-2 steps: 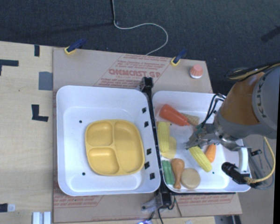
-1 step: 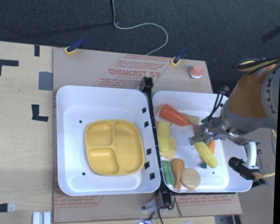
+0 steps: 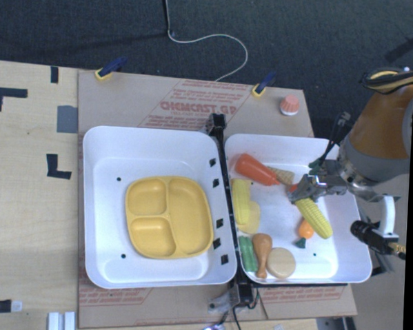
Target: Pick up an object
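Observation:
The right bin (image 3: 346,268) holds toy foods: an orange-red carrot (image 3: 256,170), a pale yellow corn piece (image 3: 242,200), a yellow corn cob (image 3: 314,215), a small orange piece (image 3: 305,231), a brown drumstick (image 3: 263,248), a green vegetable (image 3: 247,253) and a tan round bun (image 3: 281,263). My gripper (image 3: 303,191) hangs low over the right bin, at the upper end of the yellow corn cob. Nothing is visibly lifted.
The left bin (image 3: 100,155) bears a yellow divided plate (image 3: 168,216). A black divider clip (image 3: 216,124) sits between the bins. A small pink object (image 3: 289,105) lies on the cardboard behind the right bin. A white cable (image 3: 206,40) loops at the back.

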`<state>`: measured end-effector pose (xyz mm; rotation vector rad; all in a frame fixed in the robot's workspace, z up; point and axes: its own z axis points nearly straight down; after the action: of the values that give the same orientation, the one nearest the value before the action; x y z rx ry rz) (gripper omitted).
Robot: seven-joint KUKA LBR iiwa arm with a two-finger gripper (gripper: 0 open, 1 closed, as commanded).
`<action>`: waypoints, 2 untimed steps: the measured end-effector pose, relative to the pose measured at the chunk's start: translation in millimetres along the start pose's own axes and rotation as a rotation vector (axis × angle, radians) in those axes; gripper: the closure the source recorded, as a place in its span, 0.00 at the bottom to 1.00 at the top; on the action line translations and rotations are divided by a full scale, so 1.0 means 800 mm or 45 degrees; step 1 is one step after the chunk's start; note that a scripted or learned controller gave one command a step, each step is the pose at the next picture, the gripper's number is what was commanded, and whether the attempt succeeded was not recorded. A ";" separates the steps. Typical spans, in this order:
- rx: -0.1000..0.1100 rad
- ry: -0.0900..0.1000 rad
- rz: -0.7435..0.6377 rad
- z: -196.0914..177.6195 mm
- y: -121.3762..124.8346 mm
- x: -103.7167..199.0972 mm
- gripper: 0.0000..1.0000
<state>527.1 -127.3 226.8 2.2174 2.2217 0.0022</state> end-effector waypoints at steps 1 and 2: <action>0.005 0.003 -0.007 -0.010 0.015 0.065 1.00; 0.008 0.004 -0.007 -0.006 0.011 0.134 1.00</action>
<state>535.8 -19.7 231.8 2.2159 2.2325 -0.0019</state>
